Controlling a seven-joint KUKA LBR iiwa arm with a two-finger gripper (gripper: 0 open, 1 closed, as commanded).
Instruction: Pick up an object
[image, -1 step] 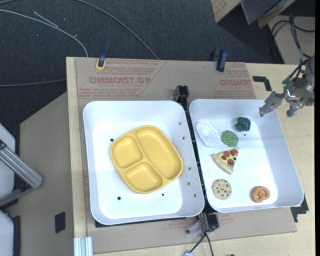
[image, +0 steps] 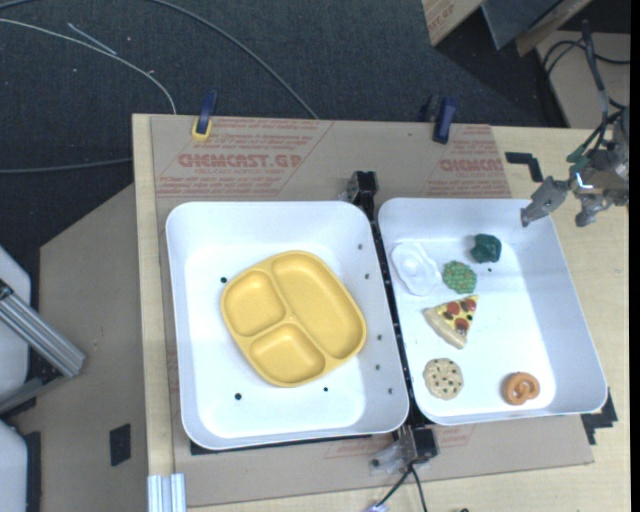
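Note:
The right bin (image: 560, 300) holds several toy foods: a dark teal lump (image: 487, 248), a green broccoli piece (image: 459, 276), a pizza slice (image: 453, 320), a cookie (image: 442, 378), a donut (image: 521, 388) and a white piece (image: 415, 267). My gripper (image: 562, 208) hangs over that bin's far right corner, up and to the right of the teal lump. It is open, its fingers are spread wide, and nothing is between them.
A yellow three-part plate (image: 291, 317) lies in the left bin (image: 190, 300). Both bins rest on a cardboard sheet (image: 250, 155) held by blue clamps (image: 443, 118) at the back. Cables cross the dark floor behind.

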